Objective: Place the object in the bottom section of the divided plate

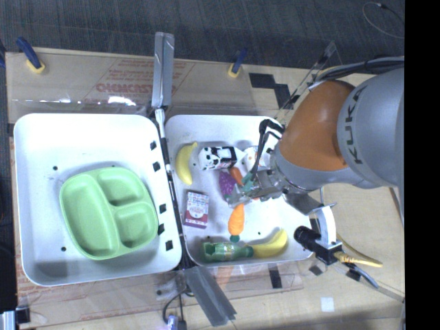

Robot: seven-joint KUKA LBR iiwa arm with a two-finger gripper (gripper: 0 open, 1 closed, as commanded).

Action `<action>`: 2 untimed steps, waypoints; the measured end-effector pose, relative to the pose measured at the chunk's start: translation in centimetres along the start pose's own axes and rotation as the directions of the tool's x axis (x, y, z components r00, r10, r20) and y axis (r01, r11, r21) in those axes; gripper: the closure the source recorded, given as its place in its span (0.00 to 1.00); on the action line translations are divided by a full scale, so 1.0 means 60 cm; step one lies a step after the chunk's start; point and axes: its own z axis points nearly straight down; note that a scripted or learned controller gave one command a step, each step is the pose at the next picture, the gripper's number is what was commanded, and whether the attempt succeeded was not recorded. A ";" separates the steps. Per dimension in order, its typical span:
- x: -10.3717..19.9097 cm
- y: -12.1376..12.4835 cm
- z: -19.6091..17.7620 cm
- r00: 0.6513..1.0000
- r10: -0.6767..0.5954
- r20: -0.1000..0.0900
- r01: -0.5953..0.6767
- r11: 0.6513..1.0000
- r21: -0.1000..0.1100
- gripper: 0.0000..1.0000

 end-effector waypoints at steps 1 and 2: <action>0.150 0.056 0.029 0.996 0.088 -0.001 -0.088 0.996 0.004 1.00; 0.254 0.083 -0.017 0.961 0.275 0.001 -0.275 0.961 0.006 1.00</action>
